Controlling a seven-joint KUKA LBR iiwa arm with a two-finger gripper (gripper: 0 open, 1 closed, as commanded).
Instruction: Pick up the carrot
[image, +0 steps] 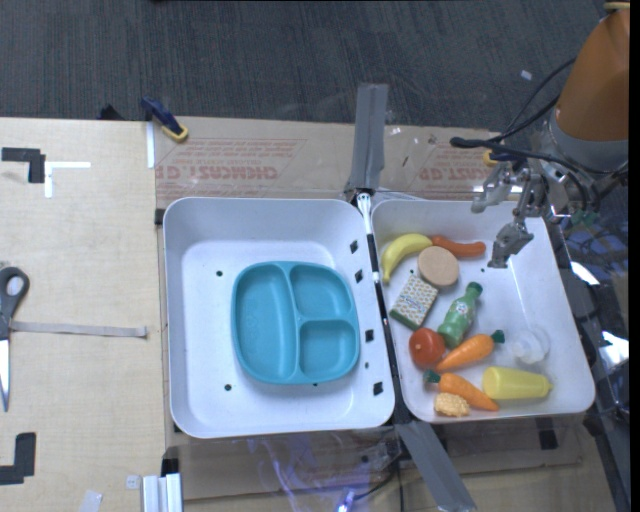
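Note:
Two orange carrots lie in the right bin (572, 300). One carrot (468, 351) rests beside the red tomato (426, 346); the other carrot (468, 391) lies nearer the front wall. My gripper (493, 226) hangs over the bin's back right part, above and to the right of the orange sausage (460, 246). It is open, with nothing between its fingers (504, 245). It is well apart from both carrots, which lie toward the front of the bin.
The right bin also holds a banana (402, 250), a tan round cookie (438, 266), a cracker (414, 300), a green bottle (458, 313), a yellow piece (516, 382), a clear cup (530, 346) and a nugget (451, 405). The left bin (190, 330) holds a blue divided plate (296, 322).

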